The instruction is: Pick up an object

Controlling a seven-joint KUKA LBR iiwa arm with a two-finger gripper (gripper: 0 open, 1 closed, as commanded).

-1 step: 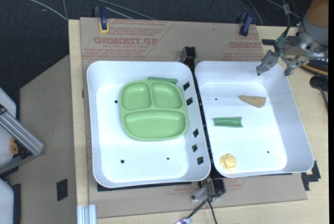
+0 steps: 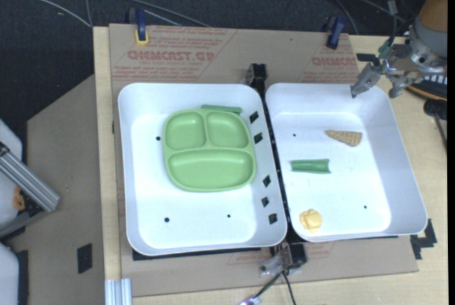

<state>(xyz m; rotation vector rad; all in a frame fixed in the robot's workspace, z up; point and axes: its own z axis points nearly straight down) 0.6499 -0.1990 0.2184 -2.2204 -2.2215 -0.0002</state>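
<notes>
The right bin (image 2: 405, 175) holds three small objects: a tan wedge-shaped piece (image 2: 345, 137) near its back, a green flat bar (image 2: 311, 166) in the middle, and a yellow lump (image 2: 310, 220) near the front edge. My gripper (image 2: 377, 85) hangs above the bin's back right rim, with its fingers spread apart and nothing between them. It stands behind and to the right of the tan wedge.
The left bin (image 2: 142, 218) bears a green divided plate (image 2: 208, 149), with a thin green strip (image 2: 222, 109) just behind it. Blue clamps (image 2: 141, 25) (image 2: 334, 32) pin the cardboard sheet at the back. Cables run over the dark floor behind.
</notes>
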